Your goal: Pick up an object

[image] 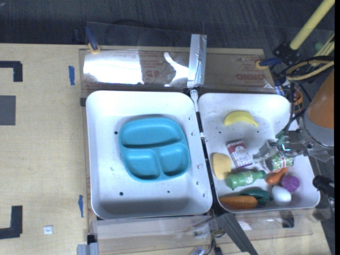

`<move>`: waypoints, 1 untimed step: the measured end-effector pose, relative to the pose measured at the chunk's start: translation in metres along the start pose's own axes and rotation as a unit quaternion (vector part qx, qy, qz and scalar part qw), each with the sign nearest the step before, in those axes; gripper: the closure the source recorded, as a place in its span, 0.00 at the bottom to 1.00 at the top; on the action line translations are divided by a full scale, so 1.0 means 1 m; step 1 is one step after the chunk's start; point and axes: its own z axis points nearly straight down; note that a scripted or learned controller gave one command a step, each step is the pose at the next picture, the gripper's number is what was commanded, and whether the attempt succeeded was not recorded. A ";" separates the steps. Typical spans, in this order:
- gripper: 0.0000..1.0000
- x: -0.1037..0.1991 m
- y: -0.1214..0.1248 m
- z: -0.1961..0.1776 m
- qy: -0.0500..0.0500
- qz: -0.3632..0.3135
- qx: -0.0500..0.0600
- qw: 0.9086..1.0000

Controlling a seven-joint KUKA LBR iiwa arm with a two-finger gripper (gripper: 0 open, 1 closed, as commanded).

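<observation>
With the two-finger metal gripper (pixel 273 154) low over the crowded right white bin (pixel 212 113), its grip state unreadable, you risk it pinching the small red-and-white carton (pixel 239 154) and green plastic bottle (pixel 244 178) together, or slipping off both.

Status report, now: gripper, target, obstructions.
Gripper low in right bin, over the toy pile. Nothing seen held. Red-and-white carton and green bottle crowd close. Blue tray alone in left bin.

The arm (pixel 322 116) reaches in from the right, hand (pixel 276 152) lowered
</observation>
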 end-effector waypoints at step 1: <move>0.00 0.051 0.061 0.068 0.000 -0.044 0.000 0.999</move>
